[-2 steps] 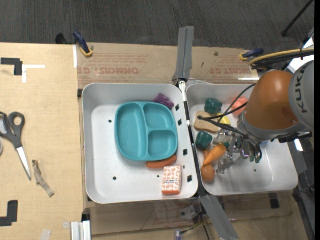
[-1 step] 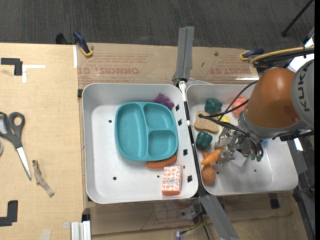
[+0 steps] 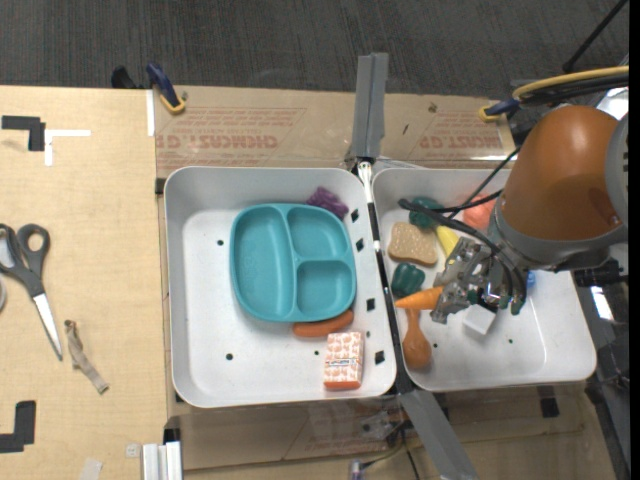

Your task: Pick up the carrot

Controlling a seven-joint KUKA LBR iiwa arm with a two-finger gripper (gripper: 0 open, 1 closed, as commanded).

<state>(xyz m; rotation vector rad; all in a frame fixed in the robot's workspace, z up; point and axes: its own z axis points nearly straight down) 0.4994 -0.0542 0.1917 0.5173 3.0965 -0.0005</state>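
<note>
You see the carrot (image 3: pixel 418 299) lying in the right bin (image 3: pixel 545 360), near that bin's left wall, slightly right of the frame's centre. Its orange body runs roughly left to right, and its right end meets the tool (image 3: pixel 452 298), which has its tip down at that spot. The fingers are lost in the metal and cabling of the wrist, so you cannot tell whether the tool is open or closed, nor whether the carrot sits between its fingers.

Around the carrot you find a slice of bread (image 3: pixel 413 243) just above, a dark green piece (image 3: pixel 406 276) touching it from the upper left, and a brown wooden spoon (image 3: pixel 416 347) just below. A yellow item (image 3: pixel 447 238) and something pinkish orange (image 3: pixel 480 213) lie further up the same bin, partly behind the arm (image 3: pixel 565 183), whose orange band fills the right of the frame.

In the left bin (image 3: pixel 195 308) a teal divided plate (image 3: pixel 293 261) sits in the middle. A purple object (image 3: pixel 328 202) is at its upper right edge, a sausage (image 3: pixel 323 324) lies along its lower edge, and a small red and white carton (image 3: pixel 343 358) stands just below that.

On the table (image 3: pixel 90 268) at the far left you see scissors (image 3: pixel 33 280).
</note>
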